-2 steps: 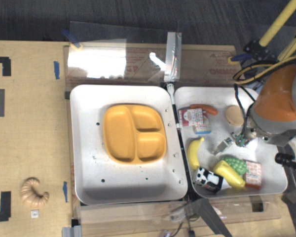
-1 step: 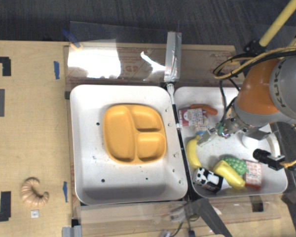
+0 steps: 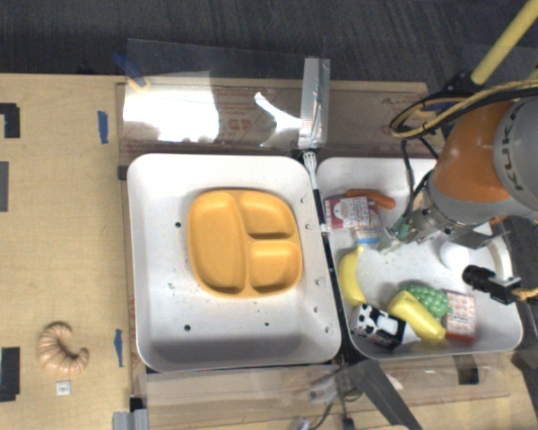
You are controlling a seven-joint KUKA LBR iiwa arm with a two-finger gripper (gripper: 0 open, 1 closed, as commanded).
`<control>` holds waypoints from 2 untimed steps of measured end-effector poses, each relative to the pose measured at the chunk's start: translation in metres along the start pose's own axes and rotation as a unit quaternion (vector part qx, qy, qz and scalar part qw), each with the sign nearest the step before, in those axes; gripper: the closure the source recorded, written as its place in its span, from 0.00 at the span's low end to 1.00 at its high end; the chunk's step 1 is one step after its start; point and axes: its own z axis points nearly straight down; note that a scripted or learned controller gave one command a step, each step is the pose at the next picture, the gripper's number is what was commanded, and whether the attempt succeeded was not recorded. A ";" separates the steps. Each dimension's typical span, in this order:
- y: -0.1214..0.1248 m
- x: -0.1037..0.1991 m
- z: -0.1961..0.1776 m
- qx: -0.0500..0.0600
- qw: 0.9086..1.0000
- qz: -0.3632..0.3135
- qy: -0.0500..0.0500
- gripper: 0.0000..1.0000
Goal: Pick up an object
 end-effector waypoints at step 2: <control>0.036 0.074 -0.087 0.003 0.994 -0.110 0.005 0.00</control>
